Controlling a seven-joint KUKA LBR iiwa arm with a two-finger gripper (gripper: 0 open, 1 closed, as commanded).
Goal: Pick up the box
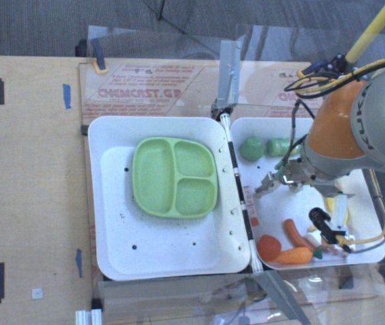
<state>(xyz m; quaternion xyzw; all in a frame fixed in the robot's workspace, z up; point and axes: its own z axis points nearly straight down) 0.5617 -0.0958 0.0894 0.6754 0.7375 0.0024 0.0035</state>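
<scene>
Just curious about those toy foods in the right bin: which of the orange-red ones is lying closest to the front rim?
The orange carrot, lying along the front edge of the right bin. The red sausage sits behind it, and the round red piece beside it.

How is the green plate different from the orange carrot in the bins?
The plate is pale green, while the carrot is orange. The plate is wide, flat and split into three compartments; the carrot is small and long. The plate lies in the left bin, the carrot near the front edge of the right bin. Both rest on a bin floor.

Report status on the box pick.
Gripper over right bin, nothing held. Box not identifiable. Green toys, carrot nearby.
</scene>
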